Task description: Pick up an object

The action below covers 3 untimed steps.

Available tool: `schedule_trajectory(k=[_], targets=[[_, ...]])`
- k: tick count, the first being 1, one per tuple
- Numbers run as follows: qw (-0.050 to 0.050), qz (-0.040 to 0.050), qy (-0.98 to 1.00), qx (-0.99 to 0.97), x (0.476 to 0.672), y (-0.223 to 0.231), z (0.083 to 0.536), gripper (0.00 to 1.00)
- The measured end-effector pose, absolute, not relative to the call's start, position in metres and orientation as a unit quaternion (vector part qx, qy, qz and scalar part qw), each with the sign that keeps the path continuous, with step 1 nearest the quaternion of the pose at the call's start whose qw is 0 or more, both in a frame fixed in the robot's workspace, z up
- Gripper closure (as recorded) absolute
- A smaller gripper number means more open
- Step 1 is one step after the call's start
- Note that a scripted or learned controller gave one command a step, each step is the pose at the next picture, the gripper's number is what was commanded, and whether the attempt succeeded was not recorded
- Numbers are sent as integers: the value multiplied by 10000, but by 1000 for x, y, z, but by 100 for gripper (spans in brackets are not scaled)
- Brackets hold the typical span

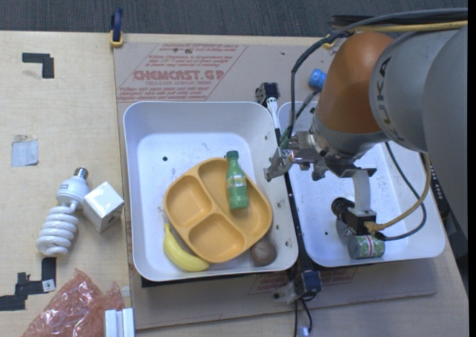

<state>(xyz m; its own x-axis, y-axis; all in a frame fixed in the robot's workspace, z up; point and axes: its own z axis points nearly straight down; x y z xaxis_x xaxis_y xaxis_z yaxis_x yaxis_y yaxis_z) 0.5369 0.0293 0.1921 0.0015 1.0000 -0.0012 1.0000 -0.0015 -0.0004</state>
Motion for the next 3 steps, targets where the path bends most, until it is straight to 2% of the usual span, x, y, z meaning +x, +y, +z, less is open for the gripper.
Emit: schedule_trajectory(k=[1,2,3], targets=[[-4,-7,7061,7081,477,33,192,0],[2,-3,7073,7069,509,43,192,0],[4,-6,7068,7074,545,20,192,0]])
